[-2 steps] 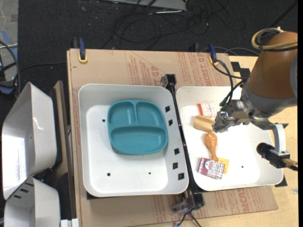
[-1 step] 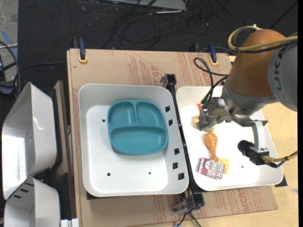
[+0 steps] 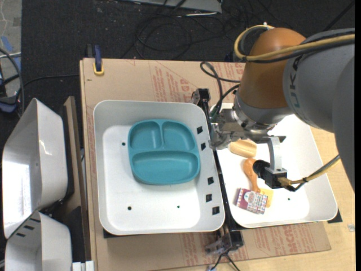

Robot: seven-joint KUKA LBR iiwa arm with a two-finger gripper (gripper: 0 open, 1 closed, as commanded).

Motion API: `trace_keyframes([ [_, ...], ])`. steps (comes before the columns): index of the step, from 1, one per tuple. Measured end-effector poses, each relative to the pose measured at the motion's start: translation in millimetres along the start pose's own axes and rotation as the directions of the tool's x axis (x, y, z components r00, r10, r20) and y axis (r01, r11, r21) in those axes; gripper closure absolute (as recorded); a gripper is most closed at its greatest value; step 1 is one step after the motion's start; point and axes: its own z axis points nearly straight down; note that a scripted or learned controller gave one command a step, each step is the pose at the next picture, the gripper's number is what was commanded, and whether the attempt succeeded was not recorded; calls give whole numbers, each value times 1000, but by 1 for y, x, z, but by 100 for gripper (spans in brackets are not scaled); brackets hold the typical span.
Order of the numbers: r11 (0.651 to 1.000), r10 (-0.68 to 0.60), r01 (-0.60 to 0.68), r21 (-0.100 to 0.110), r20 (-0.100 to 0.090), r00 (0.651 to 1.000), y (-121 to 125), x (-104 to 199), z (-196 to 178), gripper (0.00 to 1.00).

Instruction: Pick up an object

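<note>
Camera view puts the pincer [image 3: 225, 131] low over the near-left part of the right bin [image 3: 316, 196], close to the wall it shares with the left bin [image 3: 107, 168]. The wrist hides its tips, so I cannot tell whether it is spread or pressed together, and I see nothing gripped in it. I judge this to be the approach step, with no pick made yet. The closest candidate is a tan roll [image 3: 243, 148], lying just beside the pincer on the side toward the bin's middle. An orange curved piece [image 3: 251, 171] sits just beyond it, and a patterned packet [image 3: 252, 200] lies nearer the front rim. A teal divided plate [image 3: 164, 152] lies in the left bin. Next I would shift slightly toward the roll, straddle it, then close.
</note>
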Motion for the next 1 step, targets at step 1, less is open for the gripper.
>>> trace_keyframes([
  [1, 1000, 1, -1, 0, 1, 1000, 19, 46, 12, 100],
])
